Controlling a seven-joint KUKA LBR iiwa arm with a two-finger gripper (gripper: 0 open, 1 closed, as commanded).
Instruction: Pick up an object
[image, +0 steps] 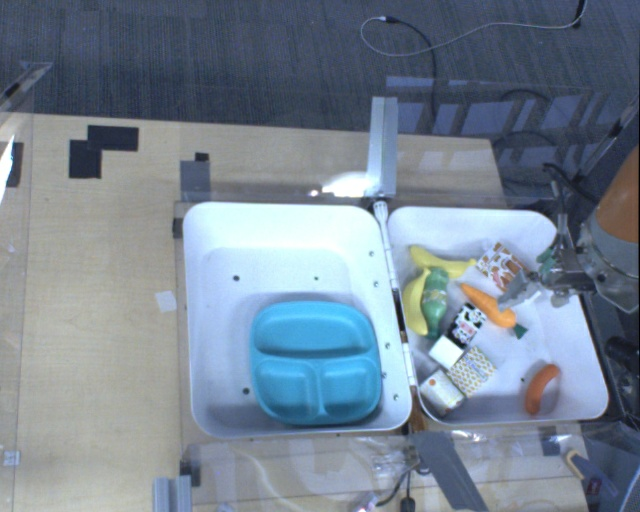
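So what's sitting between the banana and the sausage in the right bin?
In the camera view, the carrot lies between the banana and the sausage, then bare bin floor.

The left bin (210, 300) holds a blue divided tray (315, 362). The right bin (590, 375) holds a yellow banana (438, 262), a green item (436, 305), a carrot (488, 304), a sausage (541, 386) and small packets. The gripper (527, 288) is positioned over the right bin, just beside the carrot.
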